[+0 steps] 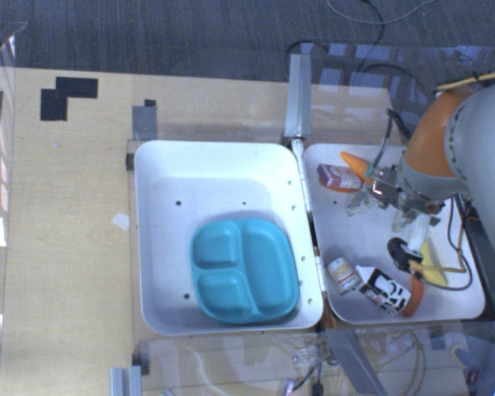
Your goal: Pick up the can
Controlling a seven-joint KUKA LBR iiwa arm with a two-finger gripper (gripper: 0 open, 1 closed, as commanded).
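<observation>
Plainly, on the bench (66, 221), two shallow white bins side by side, close together. In the left bin (161, 213), a blue three-compartment tray (243, 271), lying flat toward the near right corner.

In the right bin (454, 308), near the far left corner, the can (338, 177): on its side, red-brown and white, long axis running along the far edge. Just beside it, toward the far edge, an orange carrot-like piece (355, 163), touching or almost touching the can; cannot tell which.

Just right of the can, the end effector (381, 195), low over the bin floor, close to the can's right end and apart from it as far as can be made out. Cannot tell whether released or clenched. Behind it, the grey arm (483, 155) with the orange band (433, 139), reaching in over the right edge of the bin.

Along the near edge of the right bin, a small silvery tin (342, 273), then a black-and-white packet (385, 289) touching it, then an orange-red piece (414, 297) at the packet's right end.
</observation>
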